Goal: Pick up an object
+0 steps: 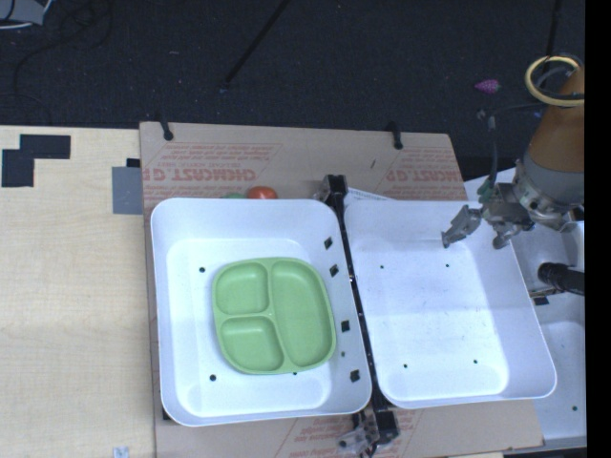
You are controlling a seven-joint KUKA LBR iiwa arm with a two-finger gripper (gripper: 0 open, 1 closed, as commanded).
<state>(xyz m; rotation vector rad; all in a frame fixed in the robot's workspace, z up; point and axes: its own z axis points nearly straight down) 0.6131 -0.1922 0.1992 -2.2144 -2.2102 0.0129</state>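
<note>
At the far left lies the pale wooden bench top [67, 294], marked with a few dark blocks, and on it a sheet of brown printed cardboard [286, 165] that carries both bins. The shallow white plastic bin on the left [181, 227] holds the one thing I could pick up, a light green plastic plate divided into three compartments [274, 314], lying flat and a little skewed near the bin's middle, apart from all four walls. Just behind that bin's back rim a small round red-orange object [262, 194] peeks over the edge, with a speck of green beside it; most of it is hidden by the rim and I cannot tell what it is. A row of black clips [347, 294] runs down the seam where the two bins meet. The shallow white plastic bin on the right [516, 375] shows only its bare floor with a few tiny dark dots. My two-finger pincer [474, 231] hangs over that bin's back right corner, well apart from the green plate, its two grey fingers [458, 228] spread apart with nothing between them. Behind it my grey wrist with the orange band [563, 132] is cut off by the right side of the view.
</note>
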